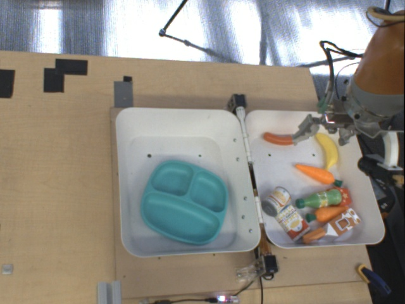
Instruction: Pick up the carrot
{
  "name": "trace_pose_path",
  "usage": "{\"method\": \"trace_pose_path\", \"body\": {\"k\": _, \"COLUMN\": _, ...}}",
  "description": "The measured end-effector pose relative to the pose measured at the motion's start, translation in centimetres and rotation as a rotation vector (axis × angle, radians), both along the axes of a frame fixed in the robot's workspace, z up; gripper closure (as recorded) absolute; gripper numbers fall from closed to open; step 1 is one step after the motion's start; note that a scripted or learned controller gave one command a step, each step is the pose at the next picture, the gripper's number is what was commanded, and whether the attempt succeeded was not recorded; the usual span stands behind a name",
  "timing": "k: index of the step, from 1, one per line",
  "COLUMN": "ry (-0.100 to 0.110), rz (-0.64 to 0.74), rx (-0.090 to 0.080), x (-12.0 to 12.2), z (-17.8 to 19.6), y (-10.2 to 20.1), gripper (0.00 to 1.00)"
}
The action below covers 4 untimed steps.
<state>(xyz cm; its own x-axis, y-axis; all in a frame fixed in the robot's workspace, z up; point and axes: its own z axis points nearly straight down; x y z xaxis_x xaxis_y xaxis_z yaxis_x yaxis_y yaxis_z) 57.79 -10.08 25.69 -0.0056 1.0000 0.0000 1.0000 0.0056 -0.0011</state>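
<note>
My gripper (pixel 324 129) hangs over right bin's (pixel 374 232) far end, fingers spread wide, grasping nothing, one fingertip beside sausage (pixel 278 139), banana (pixel 327 149) just beneath. Carrot (pixel 314 173) lies mid-bin, apart from gripper, above green bottle (pixel 323 199). Teal plate (pixel 184 201) sits in left bin (pixel 126 170).

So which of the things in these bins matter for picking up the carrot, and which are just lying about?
For the job:
carrot
end effector
right bin

Lying about:
banana
sausage
green bottle
tin can
teal plate
left bin
</note>
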Motion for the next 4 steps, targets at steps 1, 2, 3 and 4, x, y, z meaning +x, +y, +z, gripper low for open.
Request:
{"method": "trace_pose_path", "body": {"k": 1, "ry": 0.0, "rz": 0.054, "rx": 0.001, "x": -3.4, "z": -16.5, "y": -1.8, "gripper": 0.0}}
{"method": "trace_pose_path", "body": {"k": 2, "ry": -0.003, "rz": -0.128, "rx": 0.004, "x": -2.7, "z": -17.1, "y": -6.7, "gripper": 0.0}}
{"method": "trace_pose_path", "body": {"k": 3, "ry": 0.014, "rz": -0.026, "rx": 0.031, "x": -0.7, "z": -17.1, "y": -8.1, "gripper": 0.0}}
{"method": "trace_pose_path", "body": {"k": 4, "ry": -0.019, "rz": 0.071, "rx": 0.014, "x": -7.8, "z": -16.9, "y": -8.4, "gripper": 0.0}}
